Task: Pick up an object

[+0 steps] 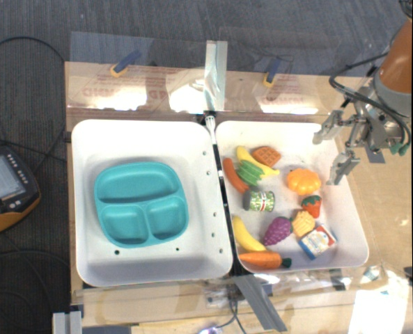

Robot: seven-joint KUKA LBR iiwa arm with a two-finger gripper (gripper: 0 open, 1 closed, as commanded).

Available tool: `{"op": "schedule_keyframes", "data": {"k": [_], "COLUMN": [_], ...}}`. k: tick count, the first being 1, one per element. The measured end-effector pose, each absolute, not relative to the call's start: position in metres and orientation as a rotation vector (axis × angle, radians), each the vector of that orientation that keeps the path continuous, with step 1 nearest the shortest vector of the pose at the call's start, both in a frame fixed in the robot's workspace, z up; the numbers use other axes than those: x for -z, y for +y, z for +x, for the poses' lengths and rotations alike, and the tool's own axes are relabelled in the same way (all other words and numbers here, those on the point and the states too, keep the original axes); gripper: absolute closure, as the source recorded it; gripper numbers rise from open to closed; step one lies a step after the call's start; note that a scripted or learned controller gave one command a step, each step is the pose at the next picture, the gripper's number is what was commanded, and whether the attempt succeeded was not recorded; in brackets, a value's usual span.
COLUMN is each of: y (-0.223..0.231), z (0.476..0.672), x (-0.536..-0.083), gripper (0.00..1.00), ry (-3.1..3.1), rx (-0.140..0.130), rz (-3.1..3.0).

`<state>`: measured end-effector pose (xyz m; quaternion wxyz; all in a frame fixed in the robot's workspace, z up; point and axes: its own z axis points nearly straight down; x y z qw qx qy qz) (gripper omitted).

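The gripper [338, 146] hung above the right bin's [354, 218] far right rim with its two fingers spread apart and nothing between them. Just below and left of it lay an orange pumpkin [303, 180], with a strawberry [312, 204] beneath that. Farther left sat a waffle [266, 156], a green can [260, 201] and purple grapes [277, 230]. A teal tray [141, 202] occupied the left bin [88, 152], well apart.
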<state>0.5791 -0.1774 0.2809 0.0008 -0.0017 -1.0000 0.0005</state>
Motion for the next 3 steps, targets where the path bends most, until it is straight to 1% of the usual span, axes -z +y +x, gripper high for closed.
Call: {"op": "schedule_keyframes", "data": {"k": [1, 2, 3], "y": [-0.156, -0.176, -0.176], "z": [0.586, 0.583, 0.585], "x": [-0.147, -0.089, -0.098], "gripper": [0.0, 0.0, 1.0], "ry": [-3.128, -3.14, -3.142], "rx": [0.0, -0.002, -0.01], "rz": [0.245, 0.246, 0.25]}}
